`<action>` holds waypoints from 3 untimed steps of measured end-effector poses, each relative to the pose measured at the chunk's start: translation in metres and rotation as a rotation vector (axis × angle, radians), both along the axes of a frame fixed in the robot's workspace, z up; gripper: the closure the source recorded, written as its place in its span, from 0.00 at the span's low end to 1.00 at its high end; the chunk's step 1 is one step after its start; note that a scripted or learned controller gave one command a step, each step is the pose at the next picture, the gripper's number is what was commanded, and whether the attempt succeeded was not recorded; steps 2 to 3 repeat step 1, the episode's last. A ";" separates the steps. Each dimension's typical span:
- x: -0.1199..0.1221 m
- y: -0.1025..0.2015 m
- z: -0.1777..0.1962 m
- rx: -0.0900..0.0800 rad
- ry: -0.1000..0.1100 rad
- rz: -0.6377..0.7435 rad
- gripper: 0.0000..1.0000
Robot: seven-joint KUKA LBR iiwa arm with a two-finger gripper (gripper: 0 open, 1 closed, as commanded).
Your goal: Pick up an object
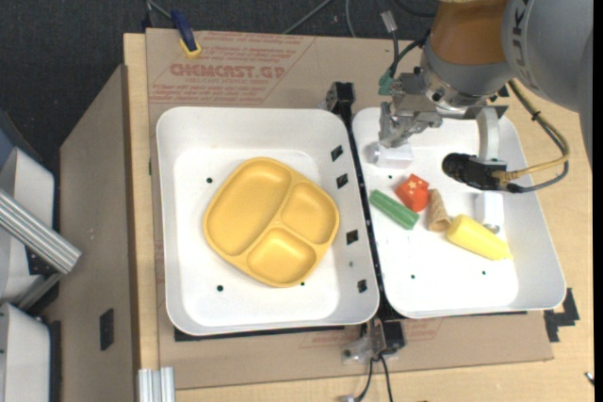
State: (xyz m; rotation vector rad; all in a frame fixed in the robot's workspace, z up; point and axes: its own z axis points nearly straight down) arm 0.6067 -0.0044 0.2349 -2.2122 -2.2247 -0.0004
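The claw [400,138], its opening impossible to tell, is being poised over the right bin [528,287], judged pre-grasp; a descent onto the red block [412,191] is being called for.

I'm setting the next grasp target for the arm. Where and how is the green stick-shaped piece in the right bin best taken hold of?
Grip the green piece across its narrow width near the middle, coming straight down from above. It lies flat and runs diagonally, so the fingers should likely close square to that line. The red piece sits close by its upper right side, so staying toward the lower left half gives more room. The gripper is above the bin's upper left part.
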 end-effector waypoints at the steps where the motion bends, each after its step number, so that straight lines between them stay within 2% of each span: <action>1: -0.016 0.061 0.002 0.001 0.000 0.002 1.00; 3: -0.016 0.061 0.002 0.001 0.000 0.002 1.00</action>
